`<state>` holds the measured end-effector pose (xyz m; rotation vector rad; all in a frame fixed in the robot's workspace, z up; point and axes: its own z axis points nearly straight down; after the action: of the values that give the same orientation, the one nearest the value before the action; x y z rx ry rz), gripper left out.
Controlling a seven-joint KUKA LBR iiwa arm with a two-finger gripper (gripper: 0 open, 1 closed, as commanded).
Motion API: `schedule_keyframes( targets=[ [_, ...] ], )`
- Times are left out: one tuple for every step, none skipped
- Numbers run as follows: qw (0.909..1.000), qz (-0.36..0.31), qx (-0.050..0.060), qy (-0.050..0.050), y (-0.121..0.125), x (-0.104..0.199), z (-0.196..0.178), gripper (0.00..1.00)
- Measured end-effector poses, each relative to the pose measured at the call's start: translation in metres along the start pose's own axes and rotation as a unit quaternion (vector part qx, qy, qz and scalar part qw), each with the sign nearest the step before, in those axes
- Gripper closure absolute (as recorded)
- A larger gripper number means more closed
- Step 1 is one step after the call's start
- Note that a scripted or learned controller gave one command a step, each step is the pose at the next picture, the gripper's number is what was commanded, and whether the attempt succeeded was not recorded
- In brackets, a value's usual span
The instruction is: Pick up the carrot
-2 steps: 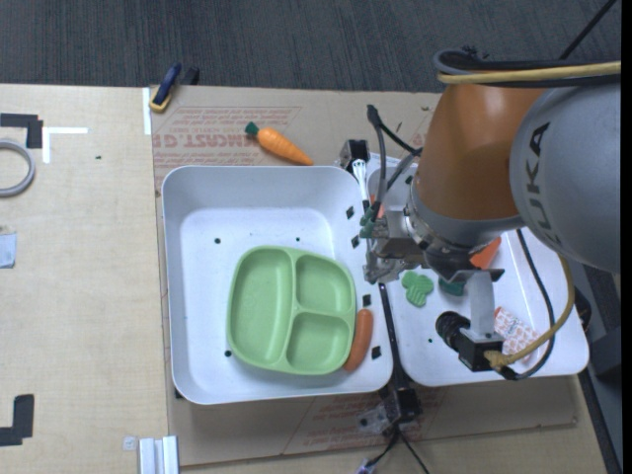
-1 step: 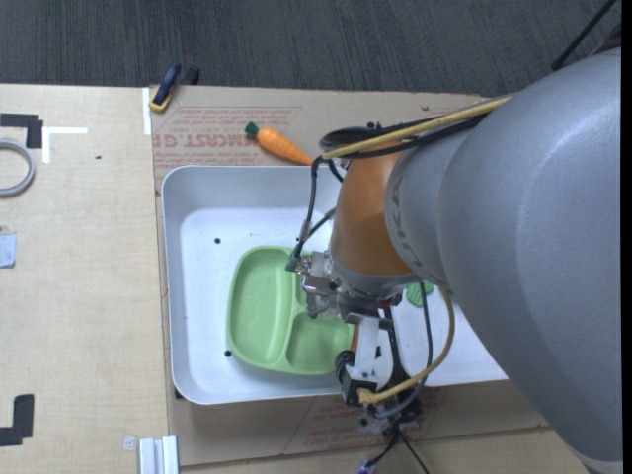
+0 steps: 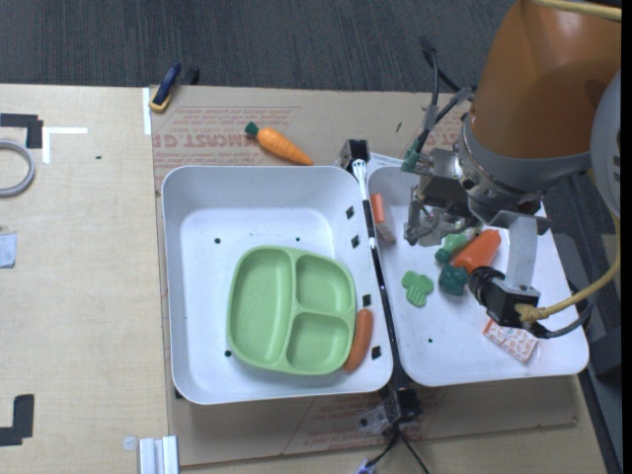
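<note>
One carrot (image 3: pixel 279 144), orange with a green top, lies on the cardboard behind the left bin. A second orange carrot (image 3: pixel 479 249) with green leaves lies in the right bin (image 3: pixel 449 358), partly under the arm. My gripper (image 3: pixel 428 227) hangs low over the right bin's back part, just left of that second carrot and far right of the one on the cardboard. I see nothing held in it.
The left bin (image 3: pixel 197 215) holds a green divided plate (image 3: pixel 292 309) and a sausage (image 3: pixel 359 341) at the plate's right edge. In the right bin lie a light green vegetable (image 3: pixel 418 287), a dark green piece (image 3: pixel 453 280) and a small packet (image 3: pixel 512 343).
</note>
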<state>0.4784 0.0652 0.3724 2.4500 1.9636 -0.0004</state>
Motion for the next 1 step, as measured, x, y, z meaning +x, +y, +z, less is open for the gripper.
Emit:
schedule_keyframes(
  targets=[
    [0.9999,0.017,0.001,0.000,0.0082,-0.0399,0.1003,1.00]
  ],
)
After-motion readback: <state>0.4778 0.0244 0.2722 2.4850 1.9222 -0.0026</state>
